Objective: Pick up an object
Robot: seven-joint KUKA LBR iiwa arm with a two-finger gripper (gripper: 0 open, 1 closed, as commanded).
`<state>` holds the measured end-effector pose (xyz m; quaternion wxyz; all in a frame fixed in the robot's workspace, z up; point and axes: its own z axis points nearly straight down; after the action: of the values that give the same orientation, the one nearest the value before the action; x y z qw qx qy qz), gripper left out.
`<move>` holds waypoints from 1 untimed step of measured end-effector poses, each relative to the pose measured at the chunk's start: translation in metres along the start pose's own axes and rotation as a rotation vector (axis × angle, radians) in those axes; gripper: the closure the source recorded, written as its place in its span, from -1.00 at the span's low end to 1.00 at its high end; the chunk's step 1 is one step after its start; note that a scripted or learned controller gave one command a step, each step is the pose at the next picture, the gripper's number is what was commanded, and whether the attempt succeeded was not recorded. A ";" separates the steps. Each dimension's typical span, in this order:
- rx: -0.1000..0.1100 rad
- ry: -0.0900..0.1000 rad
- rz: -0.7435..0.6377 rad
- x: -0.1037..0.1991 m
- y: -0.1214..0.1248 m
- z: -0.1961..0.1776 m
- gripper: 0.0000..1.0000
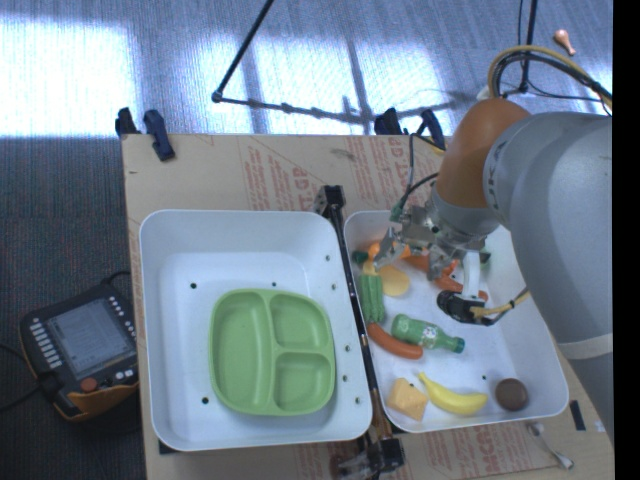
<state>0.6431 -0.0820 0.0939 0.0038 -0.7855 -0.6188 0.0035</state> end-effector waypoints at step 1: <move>0.004 0.000 -0.004 0.000 0.000 -0.008 1.00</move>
<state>0.6429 -0.0820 0.1022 0.0053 -0.7843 -0.6204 0.0050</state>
